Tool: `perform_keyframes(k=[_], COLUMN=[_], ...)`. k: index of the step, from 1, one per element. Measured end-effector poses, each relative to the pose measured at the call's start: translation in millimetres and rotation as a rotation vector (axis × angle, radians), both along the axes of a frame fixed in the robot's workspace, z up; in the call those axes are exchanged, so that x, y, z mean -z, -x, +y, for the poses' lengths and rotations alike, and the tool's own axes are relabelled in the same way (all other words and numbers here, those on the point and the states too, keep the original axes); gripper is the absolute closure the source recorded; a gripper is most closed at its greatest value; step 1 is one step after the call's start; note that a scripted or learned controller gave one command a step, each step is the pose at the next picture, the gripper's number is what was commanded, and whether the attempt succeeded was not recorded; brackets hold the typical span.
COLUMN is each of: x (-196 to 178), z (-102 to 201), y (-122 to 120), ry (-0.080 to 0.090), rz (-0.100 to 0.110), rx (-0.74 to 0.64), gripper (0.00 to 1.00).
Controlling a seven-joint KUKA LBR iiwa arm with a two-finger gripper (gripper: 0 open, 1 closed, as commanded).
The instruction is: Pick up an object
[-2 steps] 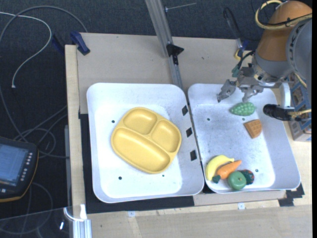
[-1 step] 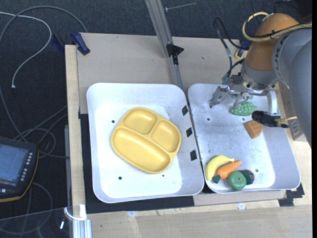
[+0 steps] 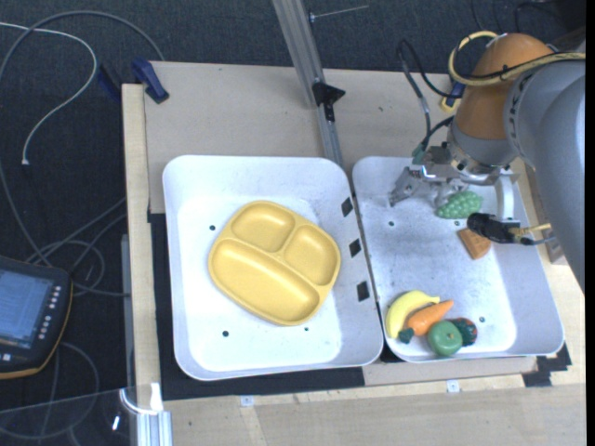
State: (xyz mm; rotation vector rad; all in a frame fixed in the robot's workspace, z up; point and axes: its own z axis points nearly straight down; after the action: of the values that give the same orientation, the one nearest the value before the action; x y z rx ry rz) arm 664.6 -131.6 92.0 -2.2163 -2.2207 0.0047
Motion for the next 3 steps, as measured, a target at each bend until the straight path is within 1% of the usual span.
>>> perform_keyframes(k=[1,2,3], x=[-13,-64,-131], z=[0,-9,-9], y=[-2,-2,-6], ry=[0.001,0.002,0.003], rz=[-0.005,-0.012,-0.015], rx=[-0.001,0.001,0.000], gripper=[1.00,1.00,1.00])
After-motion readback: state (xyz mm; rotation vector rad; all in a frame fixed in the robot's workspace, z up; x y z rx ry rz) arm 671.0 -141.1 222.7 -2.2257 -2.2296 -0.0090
